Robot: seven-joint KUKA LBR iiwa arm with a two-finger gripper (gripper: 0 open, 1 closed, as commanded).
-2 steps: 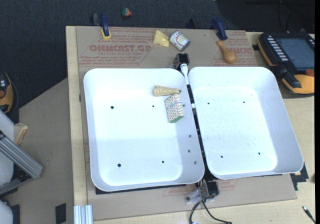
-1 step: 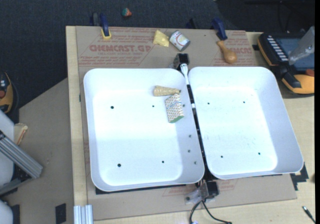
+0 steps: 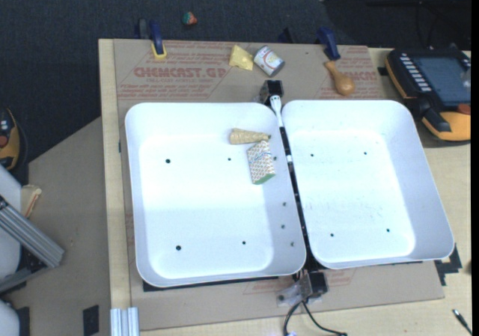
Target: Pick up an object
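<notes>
Judging the pincer first, I cannot tell from my feed whether it is apart or together, so I will not count on either. I cannot place it against the objects either. The arm comes in from the right, so my guess is that any approach must cross the right bin [image 3: 419, 177] before it gets to anything worth grabbing.

The likely targets lie in the left bin [image 3: 150, 200], in its upper right part, close to the seam where the two bins meet. There is a tan cone-shaped piece [image 3: 248, 136] lying on its side. Just below it, touching or nearly so, is a small patterned packet [image 3: 260, 162].

Here is what worries me:
- The two pieces sit so close that a descent aimed at one could land on both, or nudge the other away.
- The packet looks flat and thin, so a closing pincer might skate over it and come up with nothing.
- The cone could roll if it is struck off-centre.
- Both lie near the bin's right wall, which leaves little room on that side, and a slightly wide approach could catch the rim.

Further out, on the brown board [image 3: 187, 72] behind the bins, lie a yellow scrap [image 3: 241, 58], a small pale block [image 3: 269, 60] and a wooden-looking knob [image 3: 339, 78], all outside the bins.
</notes>
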